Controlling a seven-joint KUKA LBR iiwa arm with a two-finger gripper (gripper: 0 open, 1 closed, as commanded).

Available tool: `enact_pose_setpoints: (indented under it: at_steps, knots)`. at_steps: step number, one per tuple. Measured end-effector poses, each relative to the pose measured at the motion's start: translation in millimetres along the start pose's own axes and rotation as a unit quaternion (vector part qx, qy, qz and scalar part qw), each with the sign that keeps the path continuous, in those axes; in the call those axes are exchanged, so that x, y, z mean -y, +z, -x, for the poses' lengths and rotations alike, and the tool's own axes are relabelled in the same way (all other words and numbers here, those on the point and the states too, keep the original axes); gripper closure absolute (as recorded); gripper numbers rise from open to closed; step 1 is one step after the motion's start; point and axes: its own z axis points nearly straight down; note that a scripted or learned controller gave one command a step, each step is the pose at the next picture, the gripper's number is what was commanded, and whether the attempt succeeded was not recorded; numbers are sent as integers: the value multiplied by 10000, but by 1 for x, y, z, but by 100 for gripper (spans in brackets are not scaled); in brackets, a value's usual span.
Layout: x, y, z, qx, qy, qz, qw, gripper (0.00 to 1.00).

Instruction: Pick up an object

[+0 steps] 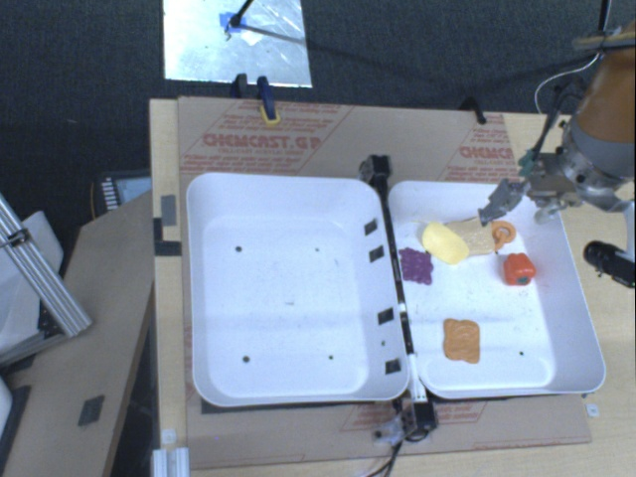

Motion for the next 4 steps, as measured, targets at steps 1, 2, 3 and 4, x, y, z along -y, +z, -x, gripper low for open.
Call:
enact_pose_setpoints:
  at_steps: [1,2,3,4]
  knots:
    - [-49,-156,-31,14,-33,108,9999,0]
    - [-12,-274,-9,18,16,83,10000,0]
    - [-14,-277,-11,11,-17,33,10000,100]
    - [8,-264,-94,-13,-46,-5,10000,100]
